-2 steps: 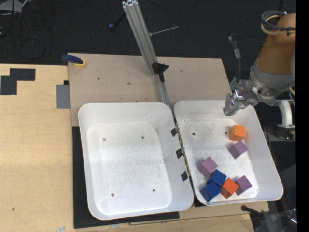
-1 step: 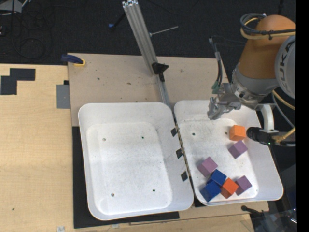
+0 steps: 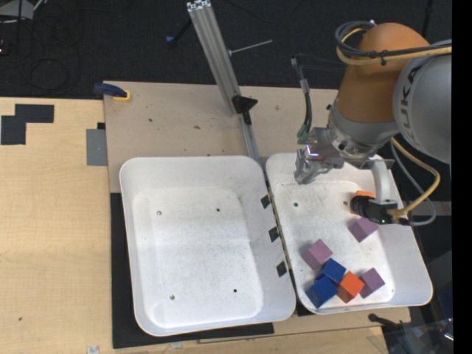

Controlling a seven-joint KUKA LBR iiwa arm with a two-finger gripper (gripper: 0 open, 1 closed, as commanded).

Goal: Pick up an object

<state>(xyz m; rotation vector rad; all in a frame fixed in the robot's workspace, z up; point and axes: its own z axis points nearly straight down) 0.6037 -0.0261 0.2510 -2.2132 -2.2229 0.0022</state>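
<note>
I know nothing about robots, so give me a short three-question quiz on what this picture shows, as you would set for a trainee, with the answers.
1. True or false: the small foam blocks lie in the left shallow white bin.
2. Which block lies nearest the gripper? A) the lone purple foam cube B) the orange foam cube C) the blue foam cube at the corner
3. Fill in: the gripper hangs over the ___ end of the right shallow white bin.

Key: 1 false, they lie in the right bin. 2 A. 3 far, away from the cluster of blocks at the near end.
</note>
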